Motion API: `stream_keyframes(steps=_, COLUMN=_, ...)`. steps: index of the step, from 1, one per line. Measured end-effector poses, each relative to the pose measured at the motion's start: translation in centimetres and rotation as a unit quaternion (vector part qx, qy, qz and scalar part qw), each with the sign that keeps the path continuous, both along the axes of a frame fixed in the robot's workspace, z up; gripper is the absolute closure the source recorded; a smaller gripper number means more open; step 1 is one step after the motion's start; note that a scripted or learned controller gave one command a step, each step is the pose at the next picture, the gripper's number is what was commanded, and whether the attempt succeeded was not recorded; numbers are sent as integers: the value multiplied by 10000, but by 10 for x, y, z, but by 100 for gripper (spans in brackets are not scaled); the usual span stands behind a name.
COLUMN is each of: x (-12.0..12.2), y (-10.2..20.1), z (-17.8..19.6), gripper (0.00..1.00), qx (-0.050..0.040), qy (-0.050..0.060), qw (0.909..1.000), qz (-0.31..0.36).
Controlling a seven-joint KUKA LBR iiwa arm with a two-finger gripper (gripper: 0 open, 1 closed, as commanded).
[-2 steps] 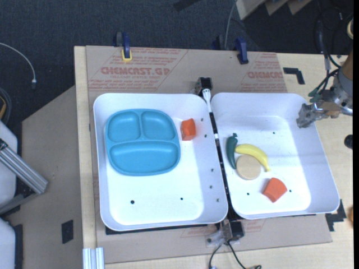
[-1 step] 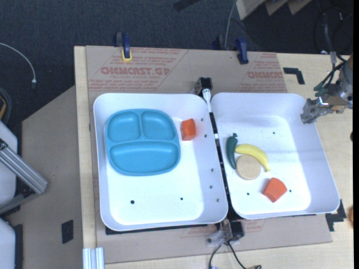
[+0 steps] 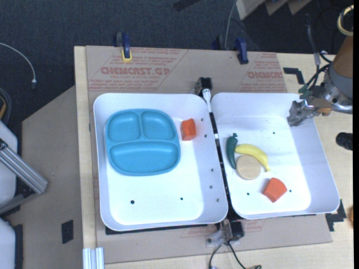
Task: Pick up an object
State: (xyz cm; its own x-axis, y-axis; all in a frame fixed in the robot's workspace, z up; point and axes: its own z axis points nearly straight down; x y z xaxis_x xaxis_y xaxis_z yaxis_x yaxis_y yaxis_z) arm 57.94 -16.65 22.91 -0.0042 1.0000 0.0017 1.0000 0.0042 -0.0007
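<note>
I see the arm (image 3: pixel 341 77) reaching in, gripper (image 3: pixel 296 115) low over the right bin's (image 3: pixel 314 200) far corner; grip state unclear.

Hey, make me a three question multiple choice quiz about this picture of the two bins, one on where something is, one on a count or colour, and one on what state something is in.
1. Where does the blue divided plate lie?
A. In the left bin
B. In the right bin
C. On the cardboard outside the bins

2. How many orange blocks are in the bins altogether?
A. One
B. Two
C. Four

3. How does the banana lie with the tan round disc?
A. Far from it, in the other bin
B. Standing upright beside it
C. Lying flat, touching its upper edge

Answers:
1. A, the plate sits in the left bin, upper left part.
2. B, one orange block lies beside the plate and another orange block lies in the right bin.
3. C, the banana curves flat along the disc's top, by the green pepper.
</note>
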Motion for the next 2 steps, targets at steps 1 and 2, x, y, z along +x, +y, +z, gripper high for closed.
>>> stream_keyframes(steps=1, x=-10, y=63, z=-4, gripper=100, qx=8, qy=6, qw=10000, qz=12)
stream_keyframes(steps=2, x=-24, y=109, z=-12, gripper=100, qx=2, qy=12, qw=10000, qz=-3)
